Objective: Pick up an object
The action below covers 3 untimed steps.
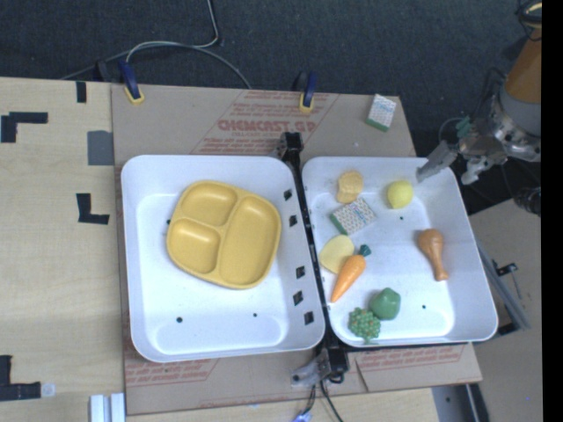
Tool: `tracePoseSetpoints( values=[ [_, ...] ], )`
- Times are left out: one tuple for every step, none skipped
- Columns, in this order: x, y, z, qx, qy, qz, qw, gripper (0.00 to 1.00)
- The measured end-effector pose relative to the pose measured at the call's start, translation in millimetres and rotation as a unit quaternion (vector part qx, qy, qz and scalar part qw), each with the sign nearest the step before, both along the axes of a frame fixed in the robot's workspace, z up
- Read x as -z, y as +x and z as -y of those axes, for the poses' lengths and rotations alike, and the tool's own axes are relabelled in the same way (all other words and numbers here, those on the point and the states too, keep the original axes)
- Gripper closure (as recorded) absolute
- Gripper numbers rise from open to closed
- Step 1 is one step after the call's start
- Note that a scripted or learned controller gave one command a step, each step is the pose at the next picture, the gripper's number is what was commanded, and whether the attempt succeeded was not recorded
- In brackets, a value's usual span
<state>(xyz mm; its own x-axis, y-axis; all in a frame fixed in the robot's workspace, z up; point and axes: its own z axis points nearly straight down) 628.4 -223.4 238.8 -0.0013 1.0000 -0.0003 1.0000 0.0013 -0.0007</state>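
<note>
The right bin (466,236) holds several toy foods: a yellow ball-like fruit (400,194), a ridged yellow piece (350,184), a checkered green-white block (354,216), a pale yellow piece (336,253), an orange carrot (348,275), a brown drumstick (432,251), a green pepper (385,303) and broccoli (364,324). My gripper (453,163) hovers at the bin's far right corner, above and right of the yellow fruit. Its two grey fingers stand apart with nothing between them.
The left bin (141,236) holds a yellow divided plate (223,233). A small green-white box (382,112) lies on the cardboard behind the bins. Two clamps (307,92) pin the cardboard's far edge. A black hinge strip (303,236) runs between the bins.
</note>
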Motion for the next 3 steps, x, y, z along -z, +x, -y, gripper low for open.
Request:
tracePoseSetpoints(
  values=[
    [152.4, 41.1, -2.7, -0.001, 0.0023, -0.001, 1.0, 0.0],
    [141.5, 42.0, -0.9, -0.002, -0.002, 0.002, 1.0, 1.0],
    [64.2, 41.0, -96.0, -0.001, 0.0006, 0.001, 1.0, 1.0]
  ],
)
